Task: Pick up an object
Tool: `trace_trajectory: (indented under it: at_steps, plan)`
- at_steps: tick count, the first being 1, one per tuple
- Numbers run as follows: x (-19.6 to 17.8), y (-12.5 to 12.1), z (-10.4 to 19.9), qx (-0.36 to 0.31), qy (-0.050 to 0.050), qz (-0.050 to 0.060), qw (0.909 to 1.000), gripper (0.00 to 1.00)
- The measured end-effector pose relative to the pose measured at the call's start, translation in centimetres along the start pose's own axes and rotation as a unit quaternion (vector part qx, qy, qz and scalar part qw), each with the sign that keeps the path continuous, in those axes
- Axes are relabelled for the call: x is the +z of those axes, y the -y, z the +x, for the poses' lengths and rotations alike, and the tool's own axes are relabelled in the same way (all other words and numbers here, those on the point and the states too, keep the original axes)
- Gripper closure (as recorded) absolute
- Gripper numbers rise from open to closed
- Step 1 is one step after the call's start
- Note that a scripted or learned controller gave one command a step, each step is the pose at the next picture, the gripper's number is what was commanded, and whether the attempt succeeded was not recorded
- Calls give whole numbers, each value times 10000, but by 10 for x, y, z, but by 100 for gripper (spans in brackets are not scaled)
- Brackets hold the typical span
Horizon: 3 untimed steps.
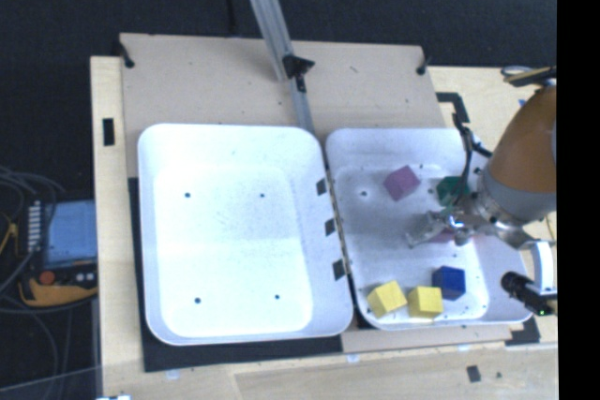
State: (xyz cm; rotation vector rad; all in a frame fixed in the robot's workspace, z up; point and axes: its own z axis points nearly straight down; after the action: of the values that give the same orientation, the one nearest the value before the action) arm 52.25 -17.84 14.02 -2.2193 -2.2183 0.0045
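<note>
My gripper [424, 235] hangs low over the middle of the right bin [375, 155], reaching in from the right under the orange-banded wrist. A purple block [402, 182] lies up and to the left of it. A green object [451, 191] sits just above it, partly covered by the arm. A blue block [450, 281] and two yellow blocks [387, 298] [427, 300] rest along the bin's near edge, below the gripper. Something pinkish shows right at the gripper, too small to make out.
The left bin [234, 229] stands beside the right one, across a shared rim. A slanted metal rail [272, 14] rises behind the bins. A blue box with cables [70, 234] sits off the bench at the left.
</note>
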Motion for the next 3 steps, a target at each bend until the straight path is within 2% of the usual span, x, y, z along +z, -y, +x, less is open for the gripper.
trace_trajectory:
  at_steps: [1, 2, 3]
  plan:
    - [43, -1, -2, 6, 13, -38, 10000, 0]
    - [30, -2, -3, 35, 13, -58, 10000, 100]
    - [-20, -12, -11, -13, 19, -58, 10000, 100]
